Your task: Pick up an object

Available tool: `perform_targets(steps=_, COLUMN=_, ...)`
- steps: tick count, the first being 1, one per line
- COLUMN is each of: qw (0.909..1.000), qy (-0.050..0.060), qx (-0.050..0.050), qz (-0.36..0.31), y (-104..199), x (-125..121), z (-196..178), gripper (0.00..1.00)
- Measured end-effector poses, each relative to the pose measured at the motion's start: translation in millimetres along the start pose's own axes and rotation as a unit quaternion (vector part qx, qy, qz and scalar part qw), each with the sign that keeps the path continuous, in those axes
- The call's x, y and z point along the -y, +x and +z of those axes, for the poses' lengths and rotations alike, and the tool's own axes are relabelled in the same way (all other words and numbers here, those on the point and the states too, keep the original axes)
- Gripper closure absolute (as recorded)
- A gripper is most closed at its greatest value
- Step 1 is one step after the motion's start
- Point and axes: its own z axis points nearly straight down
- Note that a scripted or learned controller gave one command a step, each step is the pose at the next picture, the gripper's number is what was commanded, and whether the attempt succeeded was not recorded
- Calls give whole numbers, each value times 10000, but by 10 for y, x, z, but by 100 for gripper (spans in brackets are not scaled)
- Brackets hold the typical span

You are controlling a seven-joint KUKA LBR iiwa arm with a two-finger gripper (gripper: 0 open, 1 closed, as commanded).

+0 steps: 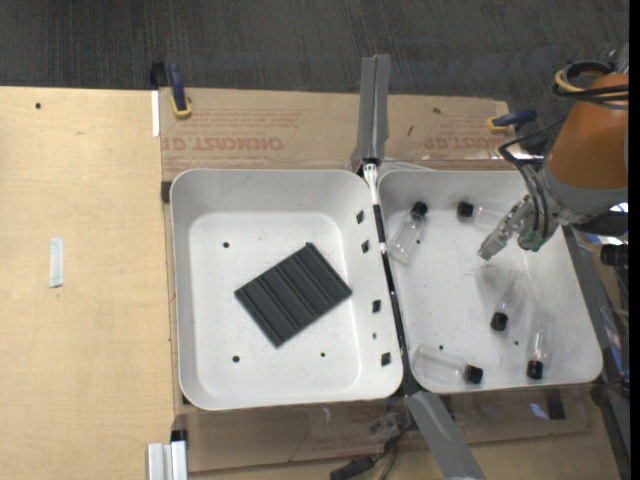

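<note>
The hand (pixel 512 236) hovers over the upper right part of the right bin (pixel 590 368), slanting down and leftward from the arm (pixel 590 143); whether it is parted or closed cannot be told, and nothing is plainly seen held in it. The likely targets are the small clear vials with black caps scattered in that bin: one near the upper left (pixel 408 230), one by the top rim (pixel 466 210), one in the middle right (pixel 500 318), and others along the lower edge (pixel 455 368) and lower right (pixel 537 356). They look light, hard and slick, apt to roll or squirt out of a pinch, so taking one across its body near the middle seems safer than at the cap. The nearest vials lie apart from each other, so crowding is little concern, but the ones at the lower rim sit close to the bin wall. The left bin (pixel 185 268) holds a flat dark ribbed panel (pixel 293 293), lying flush and harder to get under. The counter (pixel 80 268) carries both bins.
</note>
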Motion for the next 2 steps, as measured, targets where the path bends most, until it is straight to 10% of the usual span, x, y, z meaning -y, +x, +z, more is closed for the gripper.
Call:
perform_targets(steps=1, qw=9995, qy=-12, qx=14, qz=-321, y=-435, x=-374, z=-914, gripper=0)
perform_targets(steps=2, qw=9987, qy=-8, qx=9, qz=-517, y=-257, x=-572, z=282, gripper=0)
